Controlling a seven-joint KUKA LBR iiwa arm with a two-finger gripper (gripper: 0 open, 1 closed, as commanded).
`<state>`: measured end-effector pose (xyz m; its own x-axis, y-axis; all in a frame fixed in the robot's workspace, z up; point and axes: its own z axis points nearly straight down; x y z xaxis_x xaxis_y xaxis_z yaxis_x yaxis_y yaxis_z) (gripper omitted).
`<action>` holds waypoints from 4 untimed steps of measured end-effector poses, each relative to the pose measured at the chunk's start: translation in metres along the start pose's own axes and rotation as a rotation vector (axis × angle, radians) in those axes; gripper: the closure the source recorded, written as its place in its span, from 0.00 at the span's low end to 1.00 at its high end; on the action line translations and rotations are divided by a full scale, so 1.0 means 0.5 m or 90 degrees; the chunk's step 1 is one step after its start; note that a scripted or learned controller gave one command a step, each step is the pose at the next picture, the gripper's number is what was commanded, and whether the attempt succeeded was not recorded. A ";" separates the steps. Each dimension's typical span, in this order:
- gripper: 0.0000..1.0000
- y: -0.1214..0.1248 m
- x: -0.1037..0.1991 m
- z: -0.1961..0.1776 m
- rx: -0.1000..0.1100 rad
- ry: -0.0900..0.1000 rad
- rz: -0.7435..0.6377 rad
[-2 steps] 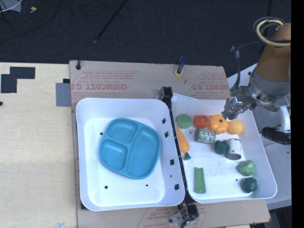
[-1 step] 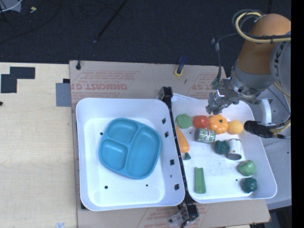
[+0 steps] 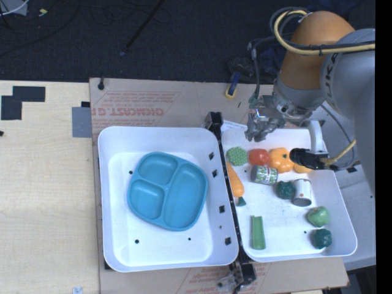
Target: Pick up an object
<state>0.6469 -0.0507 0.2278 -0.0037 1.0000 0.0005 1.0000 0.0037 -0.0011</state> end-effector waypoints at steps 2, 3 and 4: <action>1.00 -0.023 0.017 -0.001 0.002 0.000 0.001; 1.00 -0.021 0.014 -0.011 0.001 -0.001 0.001; 1.00 -0.011 0.011 0.015 0.002 -0.001 0.001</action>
<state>0.6414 -0.0452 0.2203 -0.0027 1.0000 -0.0008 1.0000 0.0027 -0.0042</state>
